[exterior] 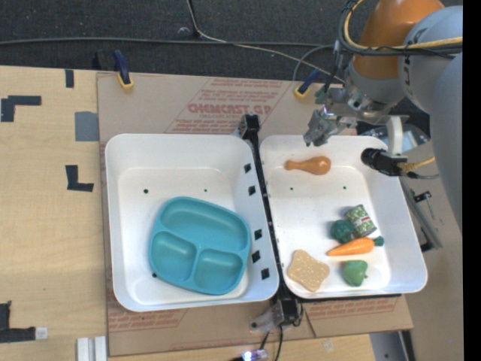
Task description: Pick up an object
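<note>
The surface [45, 224] was light wood with dark tape marks, and a brown cardboard sheet [218, 107] with red print lay on it under 2 shallow white bins set side by side. The grey arm [443, 74] with its orange band [391, 28] entered from the right and hung over the far edge of the right bin. The left bin [124, 164] held 1 thing, a teal divided tray [199, 245] with 3 compartments, lying toward the near right part of that bin. The right bin [391, 201] held the small items. A slice of toy bread [308, 271] lay at its near left corner. A tan toy drumstick [310, 165] lay near the far wall, thick end to the right, apart from the rest. An orange carrot [350, 248] lay near the right side, with a dark green broccoli piece [343, 230] and a small green-and-white packet [361, 218] touching or just beside it on the far side, and a green pepper-like piece [355, 273] just nearer to the camera. The gripper [319, 132] pointed down above the bin's far rim, just beyond the drumstick and not touching it; whether it was spread or pressed together could not be told, and nothing was seen in it
</note>
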Motion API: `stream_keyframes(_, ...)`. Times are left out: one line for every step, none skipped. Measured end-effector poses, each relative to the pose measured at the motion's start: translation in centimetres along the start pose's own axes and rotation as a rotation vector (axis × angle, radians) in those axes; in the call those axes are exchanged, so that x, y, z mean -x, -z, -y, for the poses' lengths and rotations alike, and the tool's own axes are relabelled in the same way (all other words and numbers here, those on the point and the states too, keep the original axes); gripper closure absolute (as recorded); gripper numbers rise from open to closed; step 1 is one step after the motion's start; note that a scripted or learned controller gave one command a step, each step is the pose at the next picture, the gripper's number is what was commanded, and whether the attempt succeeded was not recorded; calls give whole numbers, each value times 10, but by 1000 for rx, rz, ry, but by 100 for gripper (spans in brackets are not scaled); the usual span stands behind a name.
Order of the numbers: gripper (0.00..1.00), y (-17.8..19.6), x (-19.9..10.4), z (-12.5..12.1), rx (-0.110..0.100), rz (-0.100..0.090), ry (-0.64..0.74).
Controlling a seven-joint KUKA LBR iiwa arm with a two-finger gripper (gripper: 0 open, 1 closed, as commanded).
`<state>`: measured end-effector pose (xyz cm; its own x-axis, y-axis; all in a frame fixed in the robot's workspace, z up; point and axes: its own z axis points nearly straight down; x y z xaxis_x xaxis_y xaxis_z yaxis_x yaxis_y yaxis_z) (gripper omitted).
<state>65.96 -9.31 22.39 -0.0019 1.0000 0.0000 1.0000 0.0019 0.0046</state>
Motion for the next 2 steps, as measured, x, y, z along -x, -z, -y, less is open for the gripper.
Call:
stream_keyframes(100,47,0,-1,-1,0,0)
stream_keyframes(100,48,-49,15,-7,-1,3)
